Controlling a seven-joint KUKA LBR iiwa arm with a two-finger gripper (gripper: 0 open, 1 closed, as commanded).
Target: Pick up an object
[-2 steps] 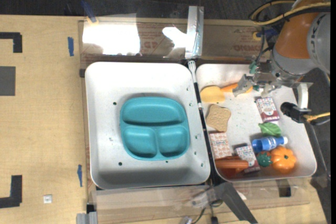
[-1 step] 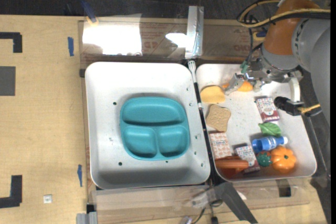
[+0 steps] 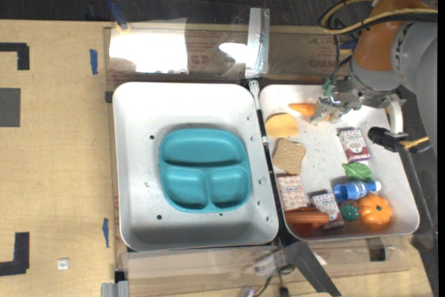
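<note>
Carrot-shaped toy (image 3: pixel 301 108), small and orange, lies at the far end of the right bin (image 3: pixel 407 181), just beside the gripper (image 3: pixel 327 108) that hangs over that corner on the grey arm (image 3: pixel 389 52); it looks the likeliest thing to be picked. I judge it to be light, hard plastic, smooth and tapered, so it may slip or roll out of a pinch near the tip; a hold across its thicker middle should be safer. Nothing about it looks fragile. Whether the gripper is spread or closed cannot be told, since the tool is small and blurred against the speckled white floor, and nothing can be seen held in it. Near the carrot lie a yellow cheese-like wedge (image 3: pixel 281 125) and a toast slice (image 3: pixel 289 156). Farther down, a blue bottle (image 3: pixel 355 189), a toy pumpkin (image 3: pixel 375 211) and small printed packets (image 3: pixel 290 192) crowd together, some overlapping, so their outlines are hard to separate. The left bin (image 3: pixel 132 149) carries a teal divided tray (image 3: pixel 204 169).
</note>
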